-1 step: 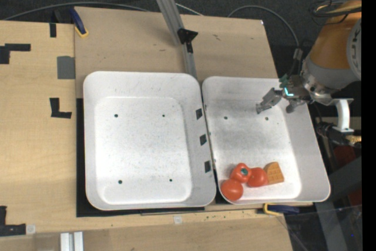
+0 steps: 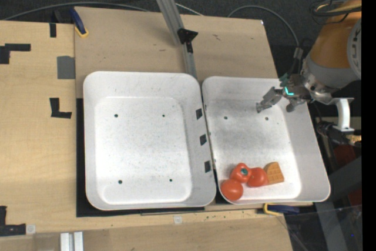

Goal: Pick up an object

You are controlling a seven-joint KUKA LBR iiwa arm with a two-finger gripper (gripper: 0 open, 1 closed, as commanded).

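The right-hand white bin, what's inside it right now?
Inside the right-hand shallow white bin, three things cluster at the near edge: two red rounded objects touching, and an orange waffle-textured block. The gripper hovers above the bin's far end, hiding a small patch of floor.

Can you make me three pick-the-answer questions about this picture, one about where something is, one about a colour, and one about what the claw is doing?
1. Where are the toys?
A. In the left bin
B. In the near corner of the right bin
C. On the wooden bench

2. What colour are the round toys?
A. Red
B. Blue
C. Green

3. What is the claw doing?
A. Lifting a red toy
B. Resting in the left bin
C. Hanging over the far part of the right bin, holding nothing

Answers:
1. B, the toys sit bunched by the right bin's near rim.
2. A, they are red, beside an orange waffle-like piece.
3. C, nothing is in the claw, and the toys lie well away from it.
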